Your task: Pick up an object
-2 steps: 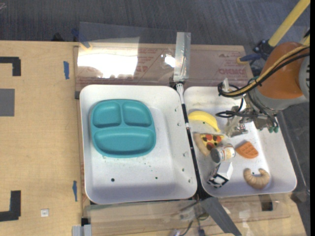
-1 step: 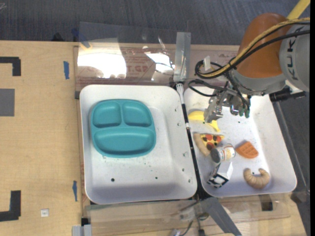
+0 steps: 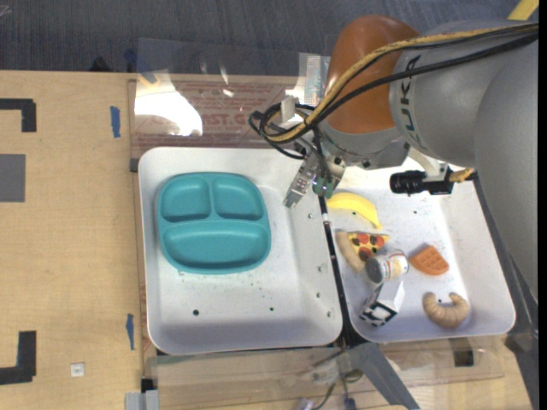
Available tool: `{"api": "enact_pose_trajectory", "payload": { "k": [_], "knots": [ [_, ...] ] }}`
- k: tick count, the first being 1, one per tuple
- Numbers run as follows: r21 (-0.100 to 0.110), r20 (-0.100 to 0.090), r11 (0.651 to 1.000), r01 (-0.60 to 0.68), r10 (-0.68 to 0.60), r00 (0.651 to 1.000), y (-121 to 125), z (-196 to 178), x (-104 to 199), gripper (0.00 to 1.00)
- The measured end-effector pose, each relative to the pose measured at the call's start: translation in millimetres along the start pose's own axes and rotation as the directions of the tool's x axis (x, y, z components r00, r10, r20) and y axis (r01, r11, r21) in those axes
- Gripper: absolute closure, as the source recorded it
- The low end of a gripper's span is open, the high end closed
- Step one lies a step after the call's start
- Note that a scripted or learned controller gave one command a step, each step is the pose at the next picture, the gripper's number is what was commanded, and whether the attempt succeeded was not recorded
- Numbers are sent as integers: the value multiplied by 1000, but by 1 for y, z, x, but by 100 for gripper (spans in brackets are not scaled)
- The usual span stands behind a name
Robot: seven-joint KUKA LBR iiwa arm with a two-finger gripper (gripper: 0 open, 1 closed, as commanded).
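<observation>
While no object is seen between the fingers, the step in hand is judged to be the approach to a grasp. The two-finger gripper [image 3: 309, 184] is seen at the upper end of the dark divider between the two shallow white bins [image 3: 329, 254], and the fingers appear to be slightly apart, though this cannot be told with certainty. The yellow plastic banana [image 3: 353, 208] lies just right of the divider's upper end, nearest the gripper, and is judged the likeliest target. Further down the divider's right side are found a flat slice of toy pizza [image 3: 361, 246], a small white-and-red can [image 3: 387, 268], a black-and-white tag or box [image 3: 381, 306], an orange wedge-shaped piece [image 3: 430, 260] and a tan curved croissant-like toy [image 3: 447, 308]. Left of the divider, a teal three-compartment plastic tray [image 3: 214, 222] is noted, well apart from the gripper.

For a sound grasp, it is advised that the fingers be shifted right of the divider, centred over the banana's middle, and closed across its narrow width; contact with the bin wall should be avoided.

The wrist and part of the right bin's upper edge are covered by the grey arm [image 3: 461, 75] and its cables. The pizza and can touch or overlap; their boundary is not clear.
</observation>
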State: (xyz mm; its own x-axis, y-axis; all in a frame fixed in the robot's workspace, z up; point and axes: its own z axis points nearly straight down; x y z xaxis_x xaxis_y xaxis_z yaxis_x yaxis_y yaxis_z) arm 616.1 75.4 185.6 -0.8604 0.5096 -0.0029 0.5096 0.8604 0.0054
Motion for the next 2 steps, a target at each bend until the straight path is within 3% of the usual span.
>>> {"api": "enact_pose_trajectory", "payload": {
  "k": [1,2],
  "knots": [
    [6,0,880,-475,475,880,4,0,28,100],
    [10,-2,768,-640,640,768,66,27,122,100]
  ]
}}
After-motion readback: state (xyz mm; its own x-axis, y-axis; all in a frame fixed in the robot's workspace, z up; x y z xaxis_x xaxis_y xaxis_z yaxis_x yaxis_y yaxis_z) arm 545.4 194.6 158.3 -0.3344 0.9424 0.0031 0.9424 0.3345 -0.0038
